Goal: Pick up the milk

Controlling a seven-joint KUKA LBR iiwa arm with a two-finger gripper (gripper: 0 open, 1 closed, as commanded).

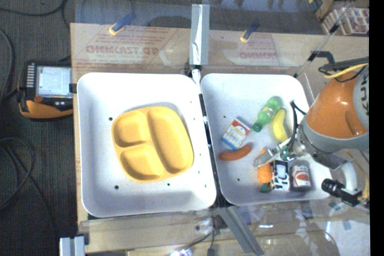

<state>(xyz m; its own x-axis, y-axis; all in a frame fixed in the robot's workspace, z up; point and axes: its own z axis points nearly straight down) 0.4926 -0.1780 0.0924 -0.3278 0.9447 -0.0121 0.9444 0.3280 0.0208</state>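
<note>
While the claw (pixel 277 156) hung low over the right bin (pixel 240 84), its grip could not be made out. The milk (pixel 235 133) lay to its left, apart from it, a sausage (pixel 234 154) just below the carton and a banana (pixel 280 124) above the claw.
</note>
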